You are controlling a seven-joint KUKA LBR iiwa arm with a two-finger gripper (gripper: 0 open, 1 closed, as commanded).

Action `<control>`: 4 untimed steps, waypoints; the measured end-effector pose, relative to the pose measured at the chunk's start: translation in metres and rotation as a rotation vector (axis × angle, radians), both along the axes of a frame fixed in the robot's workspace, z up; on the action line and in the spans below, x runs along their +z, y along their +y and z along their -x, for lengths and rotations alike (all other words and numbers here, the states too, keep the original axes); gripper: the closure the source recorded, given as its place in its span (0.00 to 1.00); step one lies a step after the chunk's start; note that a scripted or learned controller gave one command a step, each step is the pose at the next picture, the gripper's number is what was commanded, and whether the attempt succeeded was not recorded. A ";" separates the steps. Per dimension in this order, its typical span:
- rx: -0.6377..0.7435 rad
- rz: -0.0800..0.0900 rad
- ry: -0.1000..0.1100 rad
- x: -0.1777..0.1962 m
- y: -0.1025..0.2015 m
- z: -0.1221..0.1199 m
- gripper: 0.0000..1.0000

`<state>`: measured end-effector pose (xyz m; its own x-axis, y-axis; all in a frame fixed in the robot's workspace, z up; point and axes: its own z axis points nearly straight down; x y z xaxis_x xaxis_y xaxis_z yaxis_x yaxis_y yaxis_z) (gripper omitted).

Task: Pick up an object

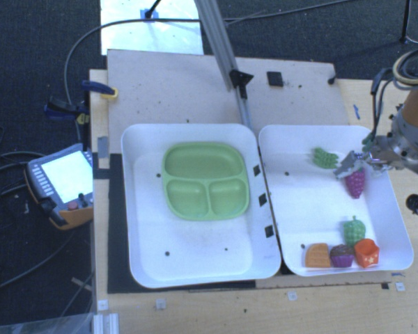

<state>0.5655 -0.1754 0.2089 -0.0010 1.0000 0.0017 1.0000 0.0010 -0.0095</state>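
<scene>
On the bench (160, 82), the left white bin (143, 186) is a shallow, smooth plastic tray with rounded corners, and it carries a matte green divided plate (206, 181) with one long compartment on its far side and two smaller ones on its near side. The right white bin (292, 207) has the same glossy shape and holds small toy foods. A knobbly green bunch (324, 158) lies toward the far side, and just to its right a purple grape cluster (355, 183), bumpy and tapering toward the near side, sits directly under the metal gripper (353, 164). The gripper reaches in from the right and touches or nearly touches the cluster's top; whether it is spread or pinching the grapes cannot be told. Along the near edge lie an orange wedge-like piece (318, 255), a rounded purple piece (341, 256), a ridged green piece (354, 229) just behind it, and a blocky orange-red piece (366, 252).
</scene>
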 end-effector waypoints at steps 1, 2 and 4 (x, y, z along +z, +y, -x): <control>0.003 0.002 -0.011 0.006 0.000 -0.003 0.00; 0.000 0.002 -0.009 -0.056 -0.001 -0.005 0.00; 0.000 0.003 -0.013 -0.123 -0.002 -0.013 0.00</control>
